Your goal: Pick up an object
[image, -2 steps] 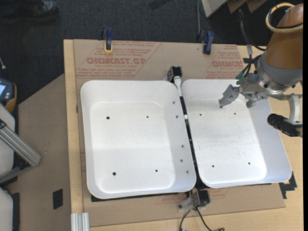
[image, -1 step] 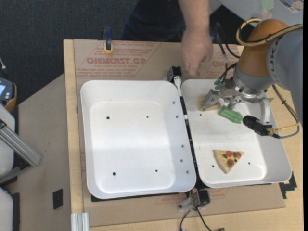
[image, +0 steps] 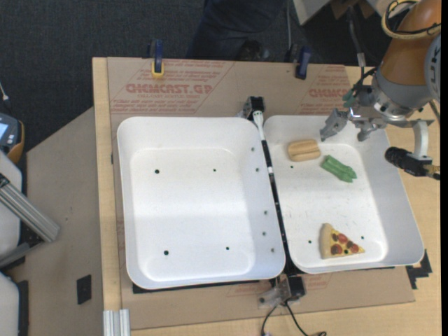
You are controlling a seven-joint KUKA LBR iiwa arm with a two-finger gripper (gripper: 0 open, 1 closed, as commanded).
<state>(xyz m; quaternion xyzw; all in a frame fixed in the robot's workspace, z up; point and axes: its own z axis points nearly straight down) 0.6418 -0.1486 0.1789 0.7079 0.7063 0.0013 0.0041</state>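
Note:
The right bin (image: pixel 392 208) holds three toy foods. A tan bread roll (image: pixel 304 150) lies near its back left. A green pod-shaped piece (image: pixel 339 168) sits just right of the roll. A pizza slice (image: pixel 339 243) rests near the front edge. My gripper (image: pixel 348 126) hangs above the back of the right bin, open, its fingers spread apart with nothing between them. It is a little behind and above the roll and the green piece.
The left bin (image: pixel 140 187) sits beside the right one on a cardboard-covered bench. Clamps (image: pixel 157 63) hold the board at the back edge. A black cable fitting (image: pixel 253 106) lies where the bins meet at the back.

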